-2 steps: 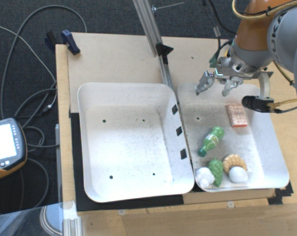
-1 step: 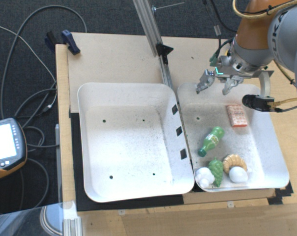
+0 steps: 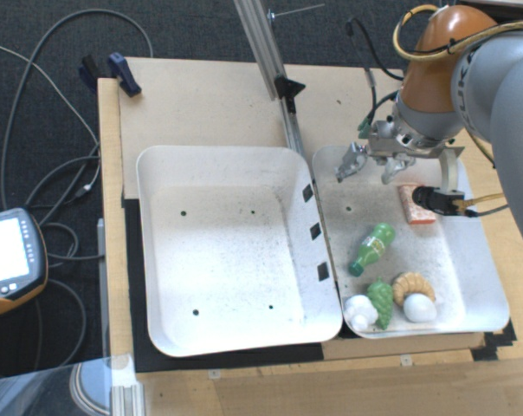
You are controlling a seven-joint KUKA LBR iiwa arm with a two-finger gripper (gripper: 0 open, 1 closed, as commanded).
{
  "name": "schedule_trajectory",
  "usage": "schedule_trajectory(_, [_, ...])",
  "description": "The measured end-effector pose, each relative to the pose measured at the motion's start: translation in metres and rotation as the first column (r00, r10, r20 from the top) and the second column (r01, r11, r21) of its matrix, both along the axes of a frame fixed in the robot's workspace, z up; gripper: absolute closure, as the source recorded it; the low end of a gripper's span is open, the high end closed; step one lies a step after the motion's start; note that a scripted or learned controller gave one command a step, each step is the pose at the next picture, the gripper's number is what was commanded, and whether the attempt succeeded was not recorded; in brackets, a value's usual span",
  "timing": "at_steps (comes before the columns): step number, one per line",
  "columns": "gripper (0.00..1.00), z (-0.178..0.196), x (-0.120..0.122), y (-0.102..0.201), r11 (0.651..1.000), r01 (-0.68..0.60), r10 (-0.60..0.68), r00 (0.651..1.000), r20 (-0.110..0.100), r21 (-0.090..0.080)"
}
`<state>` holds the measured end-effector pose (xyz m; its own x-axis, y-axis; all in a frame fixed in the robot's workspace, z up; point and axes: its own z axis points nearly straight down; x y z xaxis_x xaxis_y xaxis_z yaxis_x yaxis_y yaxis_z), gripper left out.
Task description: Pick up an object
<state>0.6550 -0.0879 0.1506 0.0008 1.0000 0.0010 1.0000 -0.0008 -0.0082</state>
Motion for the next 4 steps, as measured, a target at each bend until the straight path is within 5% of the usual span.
schedule_trajectory(1, [0.00,-0.053,-0.001,0.001,1.000,0.000,0.000,1.000,0.000,0.000])
schedule_trajectory(2, [1.00,-0.038,0.001,0.001,1.000,-0.001,0.001,1.000,0.009,0.001])
schedule_trajectory(4, [1.00,0.078,0.011,-0.005,1.000,-0.002,0.002,1.000,0.016,-0.002])
